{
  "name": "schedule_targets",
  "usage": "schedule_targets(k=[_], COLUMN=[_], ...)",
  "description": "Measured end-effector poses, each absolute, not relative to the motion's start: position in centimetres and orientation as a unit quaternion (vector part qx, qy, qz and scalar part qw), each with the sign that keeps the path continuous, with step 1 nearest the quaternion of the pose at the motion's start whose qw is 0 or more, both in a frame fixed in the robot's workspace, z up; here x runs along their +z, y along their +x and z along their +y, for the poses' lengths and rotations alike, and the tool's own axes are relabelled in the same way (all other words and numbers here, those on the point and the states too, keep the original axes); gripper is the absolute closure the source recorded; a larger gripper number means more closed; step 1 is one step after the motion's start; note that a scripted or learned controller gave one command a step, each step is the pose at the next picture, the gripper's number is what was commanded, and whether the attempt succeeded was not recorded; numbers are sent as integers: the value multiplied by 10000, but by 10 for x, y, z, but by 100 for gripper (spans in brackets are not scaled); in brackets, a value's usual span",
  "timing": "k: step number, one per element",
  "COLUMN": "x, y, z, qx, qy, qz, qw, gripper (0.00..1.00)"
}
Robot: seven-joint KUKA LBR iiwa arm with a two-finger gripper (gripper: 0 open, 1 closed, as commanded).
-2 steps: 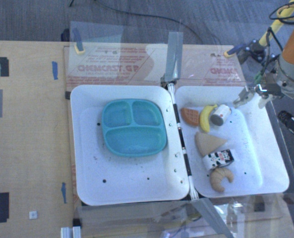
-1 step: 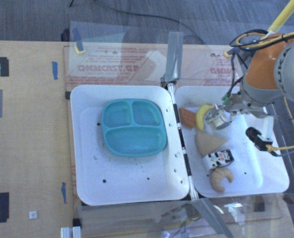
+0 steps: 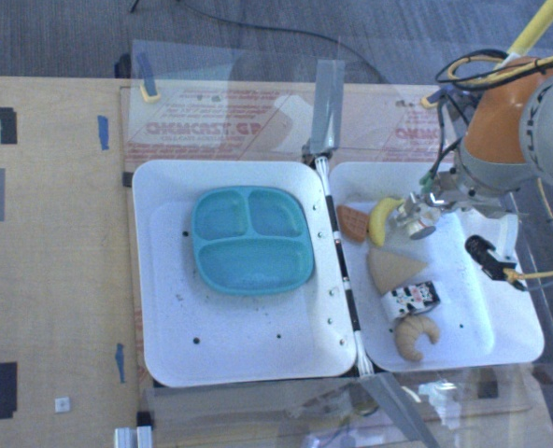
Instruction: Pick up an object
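My gripper (image 3: pixel 413 220) hangs low over the back of the right bin (image 3: pixel 510 343), just right of a yellow banana (image 3: pixel 382 220). I cannot tell whether it touches the banana. Left of the banana, by the bin's left wall, lies a reddish-brown slice (image 3: pixel 353 222). A tan wedge (image 3: pixel 395 269) sits in front of the gripper. A small black-and-white spotted item (image 3: pixel 414 297) lies nearer still, and a tan croissant (image 3: pixel 415 336) is nearest the front rim.
The left bin (image 3: pixel 164 343) holds a teal divided plate (image 3: pixel 252 241) near its middle. A metal divider (image 3: pixel 337 269) runs between the two bins. The arm comes in from the right, above the right bin's back corner.
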State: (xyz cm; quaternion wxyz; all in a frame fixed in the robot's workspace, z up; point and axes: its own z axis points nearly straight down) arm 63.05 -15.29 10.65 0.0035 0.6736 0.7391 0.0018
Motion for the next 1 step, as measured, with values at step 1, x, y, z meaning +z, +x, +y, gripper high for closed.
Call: schedule_targets(k=[1], x=[196], y=[664], z=[-115], qx=[10], qy=[6566], qz=[7543], qw=[22], gripper=[100])
